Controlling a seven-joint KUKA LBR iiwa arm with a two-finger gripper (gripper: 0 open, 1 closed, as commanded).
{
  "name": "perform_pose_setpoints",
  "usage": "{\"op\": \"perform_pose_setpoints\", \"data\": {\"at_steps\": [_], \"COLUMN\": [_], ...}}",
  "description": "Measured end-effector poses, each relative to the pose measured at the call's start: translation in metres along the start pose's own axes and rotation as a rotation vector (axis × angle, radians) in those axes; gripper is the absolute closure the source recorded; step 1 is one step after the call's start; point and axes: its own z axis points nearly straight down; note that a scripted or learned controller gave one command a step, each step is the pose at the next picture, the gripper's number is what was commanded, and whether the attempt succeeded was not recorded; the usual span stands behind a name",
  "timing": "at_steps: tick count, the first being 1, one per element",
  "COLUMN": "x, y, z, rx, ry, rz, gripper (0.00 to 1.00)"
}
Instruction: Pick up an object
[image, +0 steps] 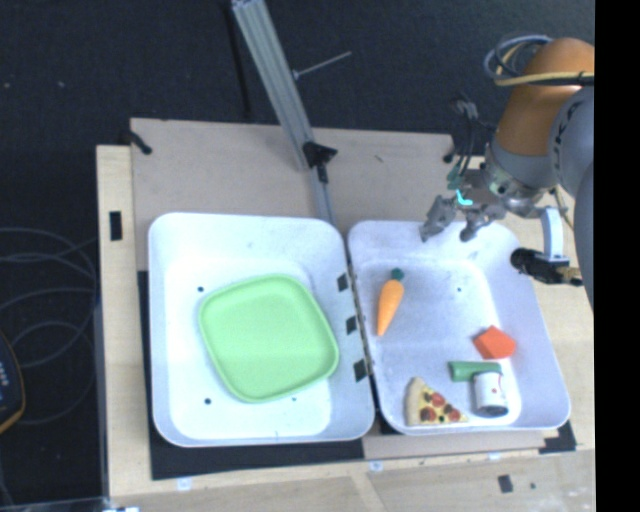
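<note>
**Grey fingers spread over the right bin**

Grey metal fingers (438, 217) stand apart with nothing between them. The gripper (453, 223) hangs over the far edge of the right bin (520, 300), and a small blue-green light glows just above it. Behind it the arm (535, 110) is smooth and round, grey with a shiny orange band.

Down in the right bin lies a toy carrot (388, 303), orange and pointy with a green top, near the left wall. Well apart from it, in the near right corner, sit an orange block (494, 343), a small silver can with a green part (482, 384) and a flat pizza slice (432, 404) with red dots. None of them touches the gripper.

The left bin (175, 300) holds a soft green plate (267, 337), square with round corners. Both bins are white, shallow and a bit speckled. They rest on a pale wooden bench (220, 155). A long grey metal bar (280, 85) slants over it. The floor around is dark, with thin cables (45, 270) on the left. No writing can be read.
</note>
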Motion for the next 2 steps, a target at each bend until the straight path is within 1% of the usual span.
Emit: {"op": "perform_pose_setpoints", "data": {"at_steps": [1, 2], "x": [0.000, 0.005], "y": [0.000, 0.005], "z": [0.000, 0.046], "rx": [0.000, 0.004], "ry": [0.000, -0.001], "rz": [0.000, 0.000], "gripper": [0.00, 0.00]}}
